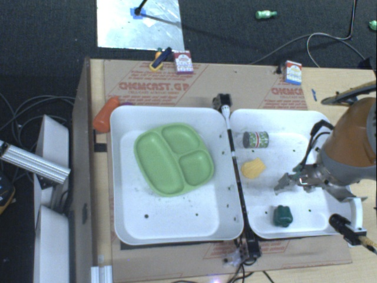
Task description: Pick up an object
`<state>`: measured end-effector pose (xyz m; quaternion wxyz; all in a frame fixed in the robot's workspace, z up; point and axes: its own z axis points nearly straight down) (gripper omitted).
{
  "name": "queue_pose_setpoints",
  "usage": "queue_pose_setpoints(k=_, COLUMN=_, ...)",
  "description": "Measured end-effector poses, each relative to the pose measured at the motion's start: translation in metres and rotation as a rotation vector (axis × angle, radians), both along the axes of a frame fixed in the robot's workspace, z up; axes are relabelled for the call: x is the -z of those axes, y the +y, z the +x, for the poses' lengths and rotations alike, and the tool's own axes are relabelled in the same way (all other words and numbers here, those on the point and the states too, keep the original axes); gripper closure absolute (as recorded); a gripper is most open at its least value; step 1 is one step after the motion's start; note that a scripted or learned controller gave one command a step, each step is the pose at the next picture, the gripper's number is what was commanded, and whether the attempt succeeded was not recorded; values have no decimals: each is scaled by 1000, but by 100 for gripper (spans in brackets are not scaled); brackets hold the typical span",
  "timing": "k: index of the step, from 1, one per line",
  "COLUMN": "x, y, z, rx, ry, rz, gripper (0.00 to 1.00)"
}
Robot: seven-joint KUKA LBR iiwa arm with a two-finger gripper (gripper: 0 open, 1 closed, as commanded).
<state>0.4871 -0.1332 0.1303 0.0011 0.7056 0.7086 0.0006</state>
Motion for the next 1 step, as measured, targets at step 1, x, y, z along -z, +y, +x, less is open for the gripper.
queue_pose_setpoints(k=1, x=46, y=35, z=0, rx=2, ry=1, rz=1, gripper=0)
